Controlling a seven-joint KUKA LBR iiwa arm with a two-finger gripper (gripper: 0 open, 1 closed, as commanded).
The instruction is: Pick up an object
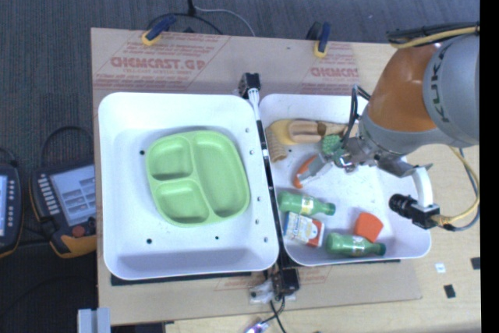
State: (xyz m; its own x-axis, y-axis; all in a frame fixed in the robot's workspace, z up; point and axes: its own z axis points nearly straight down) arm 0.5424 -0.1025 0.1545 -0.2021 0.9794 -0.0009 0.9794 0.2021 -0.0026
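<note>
From above, the arm [425,101] reaches in from the right over the right bin [405,249], and the gripper [341,156] hangs low over that bin's upper middle, near a small green piece [332,143] and just above an orange-handled tool [310,167] that lies at a slant. Whether the jaws stand apart or together I cannot tell; the wrist hides them and nothing is plainly seen between them. The nearest candidates for the pick are that tool and the wooden brush [300,129] lying along the bin's upper part. The tool looks stiff, light and thin, so it would likely be best taken across its narrow handle; a grip at the tip may let it swing. The brush looks rigid and a little heavier, and its straight handle seems the surest hold. Lower down lie two green bottles [306,204] [355,246], probably smooth plastic that could roll or slip, best taken across the body rather than the neck. Between them sits a small carton [303,229], likely light and crushable, and an orange block [369,226] that looks firm and easy to take by its flat sides. The left bin [117,191] holds a green tray [198,175], broad and shallow, a poor fit for a narrow two-finger hold.
</note>
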